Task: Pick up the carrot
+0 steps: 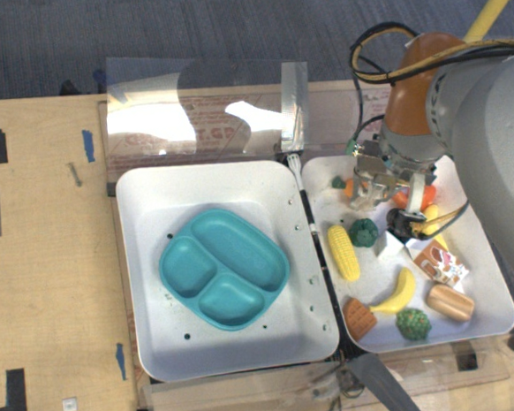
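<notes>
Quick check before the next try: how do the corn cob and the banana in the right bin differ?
The corn cob is straight and lies along the bin's left wall; the banana is curved and lies nearer the middle. The corn cob has a ridged, kernelled surface; the banana is smooth. Both are yellow and lie flat, apart from the gripper.

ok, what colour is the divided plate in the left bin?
Teal, clear in the camera view: divided plate.

Left bin [152, 341] holds a teal divided plate [224, 267]. Right bin [499, 301] holds corn [343, 252], banana [397, 294], broccoli [413, 323].
</notes>
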Tool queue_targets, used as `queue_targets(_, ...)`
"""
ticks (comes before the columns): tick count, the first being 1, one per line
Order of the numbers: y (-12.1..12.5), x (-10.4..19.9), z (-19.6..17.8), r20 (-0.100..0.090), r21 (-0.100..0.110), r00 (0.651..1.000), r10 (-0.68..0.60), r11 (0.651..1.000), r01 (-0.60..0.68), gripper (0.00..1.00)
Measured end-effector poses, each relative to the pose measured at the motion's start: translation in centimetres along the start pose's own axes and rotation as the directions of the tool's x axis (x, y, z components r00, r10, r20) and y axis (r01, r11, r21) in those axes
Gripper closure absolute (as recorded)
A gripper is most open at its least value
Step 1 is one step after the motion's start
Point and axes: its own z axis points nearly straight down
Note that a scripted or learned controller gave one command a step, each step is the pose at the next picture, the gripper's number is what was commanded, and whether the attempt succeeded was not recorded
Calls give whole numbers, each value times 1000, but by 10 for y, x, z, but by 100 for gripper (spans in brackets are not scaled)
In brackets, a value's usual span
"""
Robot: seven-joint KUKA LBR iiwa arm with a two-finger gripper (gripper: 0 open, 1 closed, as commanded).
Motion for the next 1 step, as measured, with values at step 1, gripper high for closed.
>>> queue_targets(1,-2,-2,3,3,11,1000,1,1000,-1,0)
